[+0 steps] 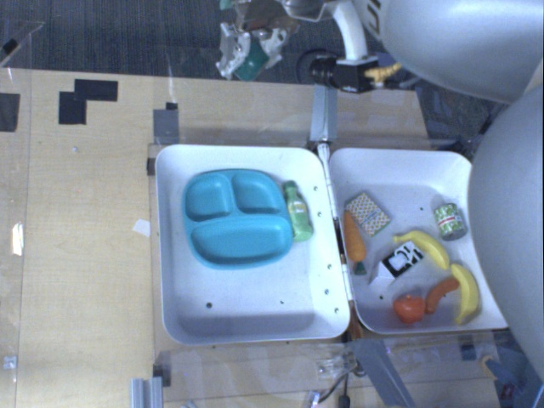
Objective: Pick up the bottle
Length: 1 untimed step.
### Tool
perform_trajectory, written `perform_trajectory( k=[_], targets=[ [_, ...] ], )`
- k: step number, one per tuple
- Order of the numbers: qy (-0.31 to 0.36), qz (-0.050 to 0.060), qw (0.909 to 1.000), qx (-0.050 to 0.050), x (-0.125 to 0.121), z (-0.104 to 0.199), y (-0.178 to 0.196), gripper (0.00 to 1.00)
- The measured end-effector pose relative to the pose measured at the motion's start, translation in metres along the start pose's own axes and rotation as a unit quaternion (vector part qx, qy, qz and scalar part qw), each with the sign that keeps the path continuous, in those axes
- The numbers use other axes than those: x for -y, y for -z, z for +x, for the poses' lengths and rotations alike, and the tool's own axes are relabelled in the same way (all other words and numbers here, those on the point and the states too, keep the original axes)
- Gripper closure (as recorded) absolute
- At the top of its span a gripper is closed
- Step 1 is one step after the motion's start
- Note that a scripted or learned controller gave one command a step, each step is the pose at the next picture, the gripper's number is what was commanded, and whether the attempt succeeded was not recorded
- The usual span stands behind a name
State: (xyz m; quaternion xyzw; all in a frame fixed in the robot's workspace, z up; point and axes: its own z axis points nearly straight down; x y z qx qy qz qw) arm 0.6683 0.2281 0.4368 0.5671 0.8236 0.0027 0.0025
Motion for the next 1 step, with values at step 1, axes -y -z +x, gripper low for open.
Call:
perform_trajectory(
  k=[1],
  targets=[
    [-0.048,0.000,0.9989,-0.001,-0.0003,-0.0005,-0.0001,1.00]
  ],
)
